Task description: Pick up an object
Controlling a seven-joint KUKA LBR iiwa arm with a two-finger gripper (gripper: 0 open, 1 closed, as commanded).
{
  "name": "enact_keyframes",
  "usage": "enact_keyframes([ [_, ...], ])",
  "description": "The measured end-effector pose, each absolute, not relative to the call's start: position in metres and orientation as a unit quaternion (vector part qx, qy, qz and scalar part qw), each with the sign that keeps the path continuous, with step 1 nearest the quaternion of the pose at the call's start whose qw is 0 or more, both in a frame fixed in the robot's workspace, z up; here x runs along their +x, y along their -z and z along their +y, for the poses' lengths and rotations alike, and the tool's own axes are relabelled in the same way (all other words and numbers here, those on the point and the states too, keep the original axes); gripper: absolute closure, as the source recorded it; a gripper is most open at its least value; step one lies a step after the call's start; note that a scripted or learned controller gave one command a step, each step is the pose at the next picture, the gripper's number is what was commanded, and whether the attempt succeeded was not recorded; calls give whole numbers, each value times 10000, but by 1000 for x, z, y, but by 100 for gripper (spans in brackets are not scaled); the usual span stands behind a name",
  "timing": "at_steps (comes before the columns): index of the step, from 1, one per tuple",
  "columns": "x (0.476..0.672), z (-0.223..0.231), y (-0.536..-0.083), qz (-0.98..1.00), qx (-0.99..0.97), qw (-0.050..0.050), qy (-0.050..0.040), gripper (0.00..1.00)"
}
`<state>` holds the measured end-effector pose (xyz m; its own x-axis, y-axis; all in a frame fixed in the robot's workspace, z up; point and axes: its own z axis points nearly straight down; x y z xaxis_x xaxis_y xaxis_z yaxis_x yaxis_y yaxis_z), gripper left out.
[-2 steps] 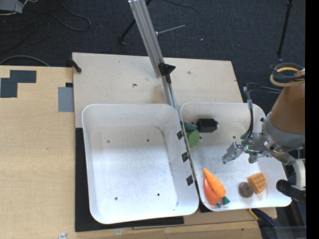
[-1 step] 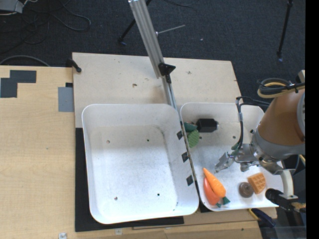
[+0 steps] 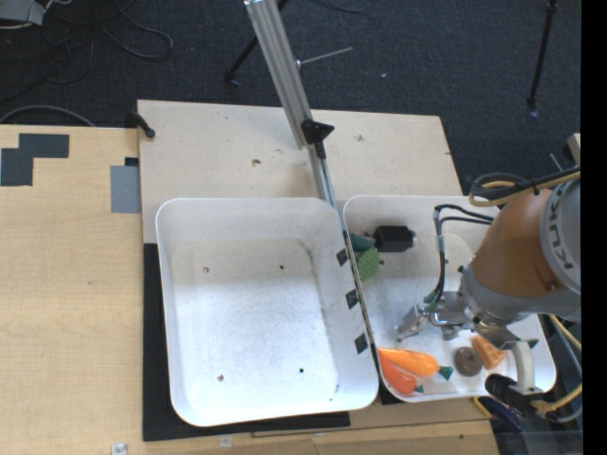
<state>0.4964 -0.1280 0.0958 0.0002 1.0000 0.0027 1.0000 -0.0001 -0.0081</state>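
Orange carrot-shaped toy nearest gripper, jaws' state cannot be told; best lowered squarely over toy before closing.

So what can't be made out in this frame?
- Gripper in the right bin: too small and blurred to judge.
- Green thing: partly behind the divider between the bins.
- Black object: too small to identify.
- Brown round item and right bin's far side: partly covered by the arm.
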Motion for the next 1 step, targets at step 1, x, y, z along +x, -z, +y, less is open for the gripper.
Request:
enact_keyframes([
  [1, 496, -130, -108, -7041, -7101, 25, -13, 100],
])
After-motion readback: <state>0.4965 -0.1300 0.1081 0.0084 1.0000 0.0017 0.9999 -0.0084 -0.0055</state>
